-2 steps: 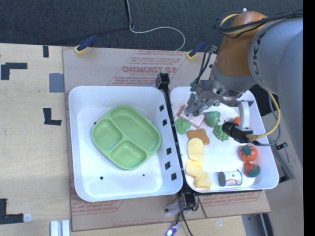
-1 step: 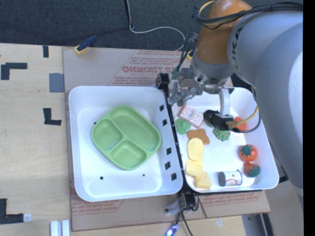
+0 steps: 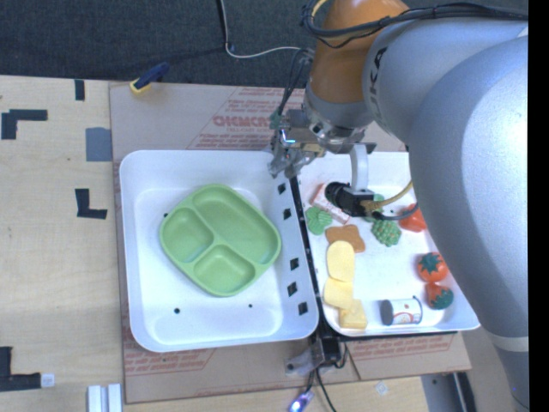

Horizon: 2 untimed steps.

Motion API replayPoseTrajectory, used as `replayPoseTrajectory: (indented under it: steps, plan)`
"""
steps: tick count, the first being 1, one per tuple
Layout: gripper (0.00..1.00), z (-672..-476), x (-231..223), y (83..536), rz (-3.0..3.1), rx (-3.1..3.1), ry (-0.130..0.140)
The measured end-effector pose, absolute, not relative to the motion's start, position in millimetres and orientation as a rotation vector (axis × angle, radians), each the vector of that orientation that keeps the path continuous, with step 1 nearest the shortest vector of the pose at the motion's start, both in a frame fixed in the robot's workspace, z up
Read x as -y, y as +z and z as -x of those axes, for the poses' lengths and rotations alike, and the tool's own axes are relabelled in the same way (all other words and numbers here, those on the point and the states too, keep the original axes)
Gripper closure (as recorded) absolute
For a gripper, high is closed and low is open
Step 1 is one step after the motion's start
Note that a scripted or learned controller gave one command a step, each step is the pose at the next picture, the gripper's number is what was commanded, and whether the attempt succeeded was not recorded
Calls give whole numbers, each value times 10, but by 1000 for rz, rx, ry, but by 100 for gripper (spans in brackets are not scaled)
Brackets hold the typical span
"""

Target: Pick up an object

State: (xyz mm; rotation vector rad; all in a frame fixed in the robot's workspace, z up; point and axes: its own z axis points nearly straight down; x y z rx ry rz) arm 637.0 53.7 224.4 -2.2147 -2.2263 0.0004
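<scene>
Above the wall between the bins: gripper (image 3: pixel 286 155), spread or pressed together cannot be told. Left bin (image 3: pixel 146 316) holds a green compartment plate (image 3: pixel 220 239).

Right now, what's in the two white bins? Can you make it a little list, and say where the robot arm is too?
left bin: one green plate with three sections, nothing on it
right bin: toy food and a small can
yellow pieces: in a row along the right bin's left side
brown slice: just beyond the yellow pieces
red-orange pieces: on the right bin's right side
small can: lying on its side near the front edge
arm: its end is over the far end of the divide between the bins
</scene>
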Motion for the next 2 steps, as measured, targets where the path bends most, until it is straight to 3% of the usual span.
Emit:
replayPoseTrajectory:
  steps: [1, 2]
  plan:
    - [100, -6283, -561, 2162, 2219, 2222, 4]
    - [100, -6318, -622, 2144, 2220, 2223, 3]
